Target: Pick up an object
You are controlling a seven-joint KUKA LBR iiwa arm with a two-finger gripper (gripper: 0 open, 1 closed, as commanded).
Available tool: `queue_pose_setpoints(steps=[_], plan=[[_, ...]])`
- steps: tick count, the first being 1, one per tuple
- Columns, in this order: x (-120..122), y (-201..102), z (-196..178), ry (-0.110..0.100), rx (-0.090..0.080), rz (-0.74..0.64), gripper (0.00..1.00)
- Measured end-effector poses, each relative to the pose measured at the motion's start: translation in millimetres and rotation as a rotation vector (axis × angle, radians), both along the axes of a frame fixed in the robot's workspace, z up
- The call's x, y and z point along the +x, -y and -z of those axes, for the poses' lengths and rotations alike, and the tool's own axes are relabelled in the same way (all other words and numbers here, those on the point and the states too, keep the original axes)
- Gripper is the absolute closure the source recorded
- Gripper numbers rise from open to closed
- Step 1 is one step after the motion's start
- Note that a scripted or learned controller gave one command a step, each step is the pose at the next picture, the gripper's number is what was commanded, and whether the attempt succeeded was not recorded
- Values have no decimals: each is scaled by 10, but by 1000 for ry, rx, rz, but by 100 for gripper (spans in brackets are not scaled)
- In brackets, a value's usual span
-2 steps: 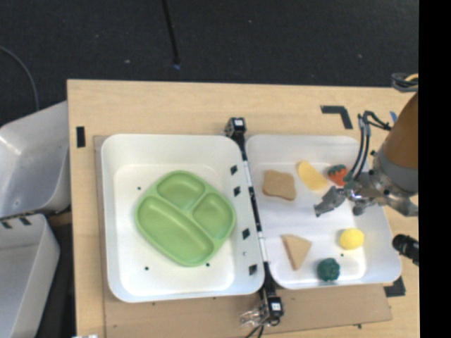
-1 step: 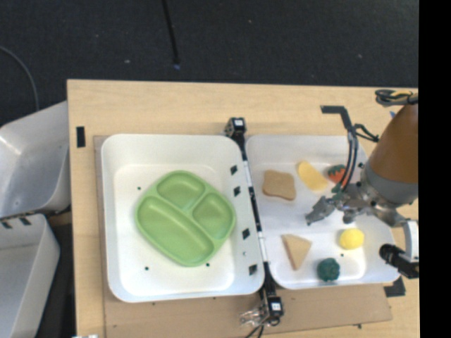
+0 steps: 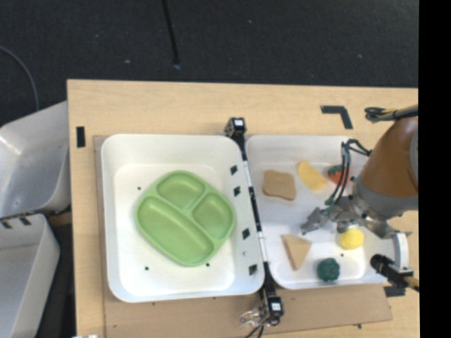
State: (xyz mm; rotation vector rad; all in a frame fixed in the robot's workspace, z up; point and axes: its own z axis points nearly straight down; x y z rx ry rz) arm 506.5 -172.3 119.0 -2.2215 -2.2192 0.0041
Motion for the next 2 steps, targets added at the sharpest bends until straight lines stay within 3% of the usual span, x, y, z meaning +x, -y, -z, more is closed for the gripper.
queue_pose_setpoints(steps=[1,2], plan=[[16,4,-137,6,0,4,100],[6,-7,-774,11,-2,-4,100]])
